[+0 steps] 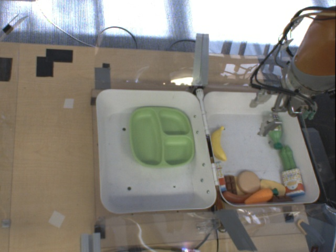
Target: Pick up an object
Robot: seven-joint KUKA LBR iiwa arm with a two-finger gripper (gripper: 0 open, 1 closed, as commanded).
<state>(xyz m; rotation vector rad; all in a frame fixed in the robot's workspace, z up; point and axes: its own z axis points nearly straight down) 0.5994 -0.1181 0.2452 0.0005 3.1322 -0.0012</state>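
**Hovering over the tall green bottle**

Sitting near the right wall of the right white plastic bin (252, 101) is a tall green plastic bottle with an orange and white label (287, 159). It lies flat, with its thin top pointing up the picture and its label end down by the pile of food. It looks like the thing to be picked, because the shiny metal gripper (272, 126) hangs right at its thin top. I cannot tell whether the jaws are spread or pressed together, and I cannot tell if they touch the bottle. The bottle looks smooth and round, so it may roll or slip.

At the bin's near end the other toys crowd together, perhaps because that is where they slid. There is a pointy orange toy carrot (258, 196), a round tan toy bun (248, 182) and a long brown toy sausage (234, 197). A curved yellow toy banana (218, 143) lies alone by the left wall, well apart from the bottle.

The left white plastic bin (113, 156) holds a smooth green plastic plate with three parts (160, 136), lying flat in the middle.

Both bins sit side by side on the pale wooden worktop (47, 140). The grey arm with its orange band (317, 41) comes in from the right, with black cables (268, 67) looping beside it.
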